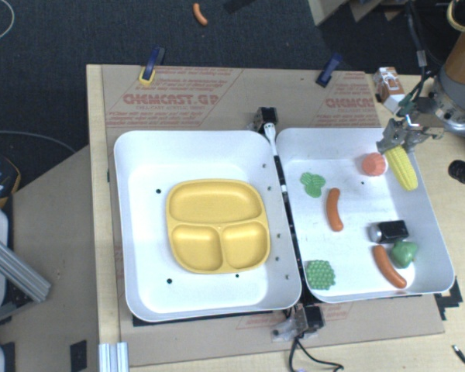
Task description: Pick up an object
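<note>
A: Step: approach. We see the tool (395, 136) at the right white bin's (442, 242) far edge, beside the yellow plastic corn cob (404, 167); its grip we cannot tell. Next, we judge, a descent.

B: Left white bin (132, 208) holds the yellow divided tray (217, 225).

The 2 white bins (139, 208) look like smooth, slightly glossy plastic. The yellow divided plate (217, 225) in the left bin is smooth, glossy plastic. The bench top (217, 95) is matt brown cardboard-like board with printed red lettering. The gripper (403, 130) looks metallic.
</note>
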`<state>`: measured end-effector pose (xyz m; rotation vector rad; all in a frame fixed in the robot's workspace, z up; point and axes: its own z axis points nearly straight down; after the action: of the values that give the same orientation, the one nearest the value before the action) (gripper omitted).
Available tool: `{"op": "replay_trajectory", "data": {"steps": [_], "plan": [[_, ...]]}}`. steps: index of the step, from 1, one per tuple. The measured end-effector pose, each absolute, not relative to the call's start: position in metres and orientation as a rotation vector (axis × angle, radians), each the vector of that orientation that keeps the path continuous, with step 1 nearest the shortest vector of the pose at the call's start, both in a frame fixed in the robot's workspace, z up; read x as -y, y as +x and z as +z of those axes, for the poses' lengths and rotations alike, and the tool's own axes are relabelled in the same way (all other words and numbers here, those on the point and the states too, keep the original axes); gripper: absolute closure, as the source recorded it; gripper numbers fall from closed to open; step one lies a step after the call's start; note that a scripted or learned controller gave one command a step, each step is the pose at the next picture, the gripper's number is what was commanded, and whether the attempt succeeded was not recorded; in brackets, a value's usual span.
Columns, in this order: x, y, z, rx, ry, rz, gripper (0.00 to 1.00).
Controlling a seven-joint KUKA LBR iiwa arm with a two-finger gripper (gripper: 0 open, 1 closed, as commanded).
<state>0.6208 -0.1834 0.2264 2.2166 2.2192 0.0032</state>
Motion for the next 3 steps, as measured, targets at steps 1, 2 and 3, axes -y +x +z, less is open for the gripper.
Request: {"op": "replay_trajectory", "data": {"steps": [1,2,3], "plan": [[0.14,0.59,0.233,-2.228,2.22,0.0,1.0],[0.1,0.573,0.234,-2.228,2.219,0.0,1.0],[0.049,0.548,0.221,-2.231,2.22,-0.002,1.0]]}}
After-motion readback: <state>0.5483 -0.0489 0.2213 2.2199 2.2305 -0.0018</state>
